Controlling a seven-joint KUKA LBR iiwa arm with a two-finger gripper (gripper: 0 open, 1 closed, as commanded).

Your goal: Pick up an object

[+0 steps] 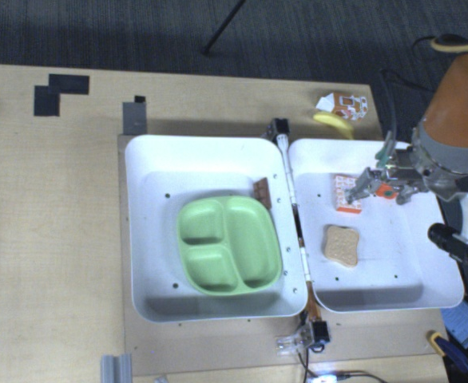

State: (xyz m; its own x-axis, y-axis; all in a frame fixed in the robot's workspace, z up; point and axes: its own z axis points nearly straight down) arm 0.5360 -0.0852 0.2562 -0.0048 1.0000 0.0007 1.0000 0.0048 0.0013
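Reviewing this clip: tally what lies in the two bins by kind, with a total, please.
Green divided plate, left bin: 1
Small brown item beside the plate, left bin: 1
Bread slice, right bin: 1
Red and white packet, right bin, by the tool: 1
Total: 4

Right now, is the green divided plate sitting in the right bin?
No, the green divided plate lies in the left bin.

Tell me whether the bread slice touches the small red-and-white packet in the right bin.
Apart. The camera view shows bare white bin floor between the bread slice and the packet.
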